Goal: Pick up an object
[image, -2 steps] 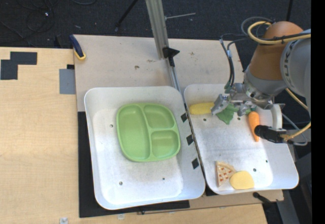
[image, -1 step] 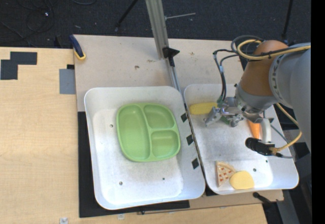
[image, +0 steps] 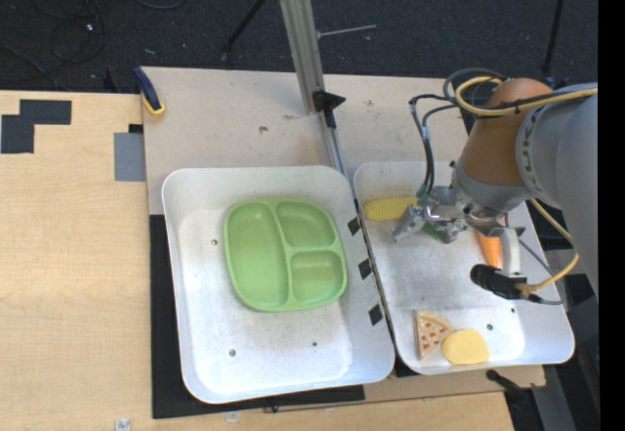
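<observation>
- Yellow and oblong, a banana-like toy (image: 388,210) lies at about eleven o'clock in the right bin (image: 547,346), close to that bin's far-left corner.
- Just beside it, toward three o'clock, sits the gripper (image: 422,224), low over the bin floor with its metal parts pointing toward the yellow piece; whether it touches the toy I cannot tell.
- I cannot make out from here how the tool is set, nor can I see anything caught in it.
- An orange carrot-like piece (image: 490,249) lies at about three o'clock from the gripper, partly under the wrist.
- Near the bin's front edge, at about six o'clock, a pizza-slice toy (image: 429,333) lies touching a round yellow piece (image: 465,348) on its right.
- Behind the gripper, the arm (image: 547,150) comes in from three o'clock, grey with an orange band, with yellow and black cables looping round the wrist.
- In the left bin (image: 195,322), a green divided plate (image: 285,254) rests near the middle, a little toward the dividing edge.
- At twelve o'clock, beyond the bins, a slim aluminium post (image: 301,38) rises from the bench (image: 225,116).
- A wooden tabletop (image: 68,263) spreads out at nine o'clock.
</observation>
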Controlling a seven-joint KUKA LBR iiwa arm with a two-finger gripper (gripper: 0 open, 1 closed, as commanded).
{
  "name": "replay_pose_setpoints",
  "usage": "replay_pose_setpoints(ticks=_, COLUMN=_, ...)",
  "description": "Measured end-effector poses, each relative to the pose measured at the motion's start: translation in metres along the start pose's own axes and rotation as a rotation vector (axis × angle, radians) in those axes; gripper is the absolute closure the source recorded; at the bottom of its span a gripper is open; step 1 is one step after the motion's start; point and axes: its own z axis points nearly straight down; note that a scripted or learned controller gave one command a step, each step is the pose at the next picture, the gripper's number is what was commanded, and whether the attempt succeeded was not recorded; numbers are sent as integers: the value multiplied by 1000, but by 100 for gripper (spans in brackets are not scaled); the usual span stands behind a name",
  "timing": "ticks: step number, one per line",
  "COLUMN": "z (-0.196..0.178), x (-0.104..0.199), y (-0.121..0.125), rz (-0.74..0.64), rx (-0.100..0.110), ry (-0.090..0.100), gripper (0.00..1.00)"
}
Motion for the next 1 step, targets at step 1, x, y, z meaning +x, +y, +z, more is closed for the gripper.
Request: replay_pose_setpoints(ticks=1, z=-12, x=0, y=2, rz=2, rx=-5, ry=1, gripper=100)
